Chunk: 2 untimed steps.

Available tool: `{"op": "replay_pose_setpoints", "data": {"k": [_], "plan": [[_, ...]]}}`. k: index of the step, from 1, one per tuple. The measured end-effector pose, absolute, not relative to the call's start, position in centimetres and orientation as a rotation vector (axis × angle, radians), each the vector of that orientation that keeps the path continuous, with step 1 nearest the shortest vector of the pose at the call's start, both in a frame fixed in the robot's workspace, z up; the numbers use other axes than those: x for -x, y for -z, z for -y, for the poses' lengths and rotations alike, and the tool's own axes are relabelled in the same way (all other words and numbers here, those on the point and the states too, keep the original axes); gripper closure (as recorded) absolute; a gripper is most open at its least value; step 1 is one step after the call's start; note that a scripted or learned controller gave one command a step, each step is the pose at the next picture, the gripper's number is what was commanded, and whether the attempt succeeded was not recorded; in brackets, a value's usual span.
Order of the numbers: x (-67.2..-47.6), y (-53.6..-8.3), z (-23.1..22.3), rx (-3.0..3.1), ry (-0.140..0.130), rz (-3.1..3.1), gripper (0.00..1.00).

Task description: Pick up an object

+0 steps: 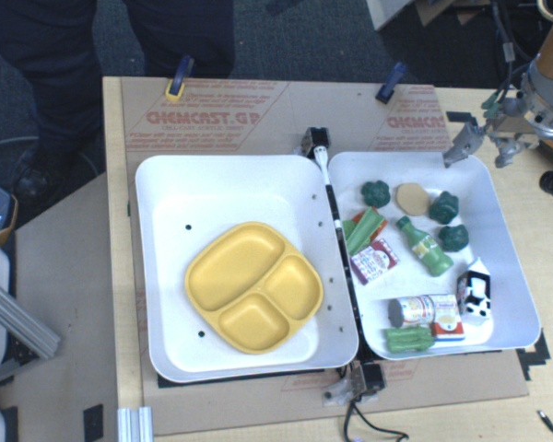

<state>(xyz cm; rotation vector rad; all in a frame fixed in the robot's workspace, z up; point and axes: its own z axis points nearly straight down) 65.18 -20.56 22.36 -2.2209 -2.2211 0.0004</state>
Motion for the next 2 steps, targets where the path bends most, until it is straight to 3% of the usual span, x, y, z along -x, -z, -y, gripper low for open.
{"op": "replay_pose_setpoints", "data": {"k": [2], "plan": [[-65.0, -13.7, 19.5, 2.216, -0.005, 2.219, 0.00]]}}
